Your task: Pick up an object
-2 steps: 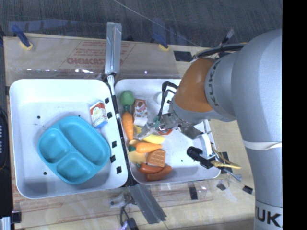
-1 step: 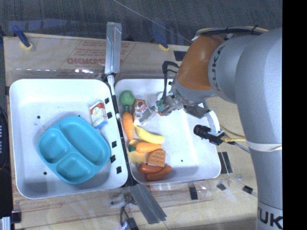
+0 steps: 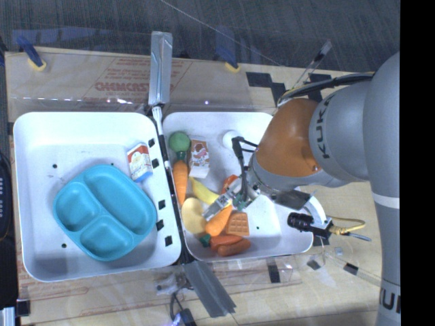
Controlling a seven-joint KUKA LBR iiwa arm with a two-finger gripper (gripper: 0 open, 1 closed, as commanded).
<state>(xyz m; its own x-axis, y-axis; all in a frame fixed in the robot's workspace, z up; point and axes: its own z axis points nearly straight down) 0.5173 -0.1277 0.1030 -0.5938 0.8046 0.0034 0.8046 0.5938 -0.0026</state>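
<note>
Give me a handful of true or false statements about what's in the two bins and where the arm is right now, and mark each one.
1. The blue divided tray lies in the left bin. True.
2. The gripper is over the left bin. False: it is down in the right bin, among the toy food.
3. A long orange carrot lies in the right bin near the divider between the bins. True.
4. The small carton lies inside the blue divided tray. False: it lies on the bin floor beside the tray's upper edge.
5. A green ball sits at the carrot's upper end. True.
</note>
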